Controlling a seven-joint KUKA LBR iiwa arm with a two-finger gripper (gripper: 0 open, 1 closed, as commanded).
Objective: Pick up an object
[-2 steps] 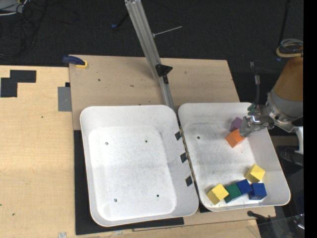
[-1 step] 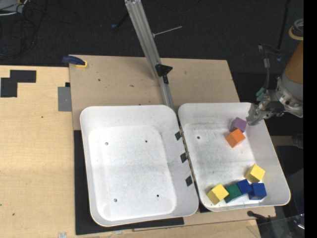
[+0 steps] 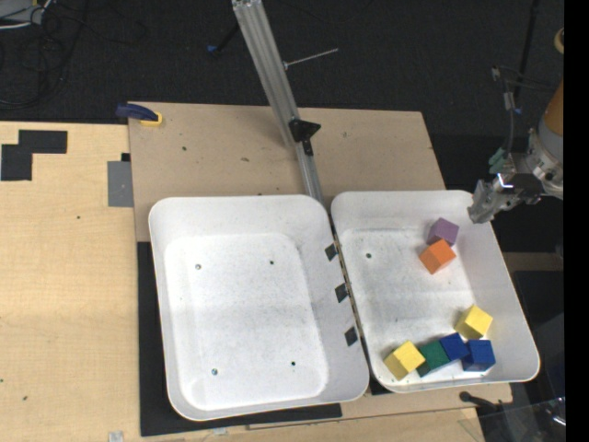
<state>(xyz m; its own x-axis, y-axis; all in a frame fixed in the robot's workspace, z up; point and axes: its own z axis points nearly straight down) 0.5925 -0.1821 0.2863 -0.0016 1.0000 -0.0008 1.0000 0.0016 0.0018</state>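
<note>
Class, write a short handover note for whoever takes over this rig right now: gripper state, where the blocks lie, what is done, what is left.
Gripper: at the top right rim of the right bin, holding nothing that can be seen.
Right bin holds all the blocks: purple block touching orange block near the top; along the bottom edge, two yellow blocks, a green block and two blue blocks clustered together.
Left bin: no blocks.
Done: nothing picked yet.
Left: lower onto a block, probably purple or orange as nearest, grasp and lift.
</note>
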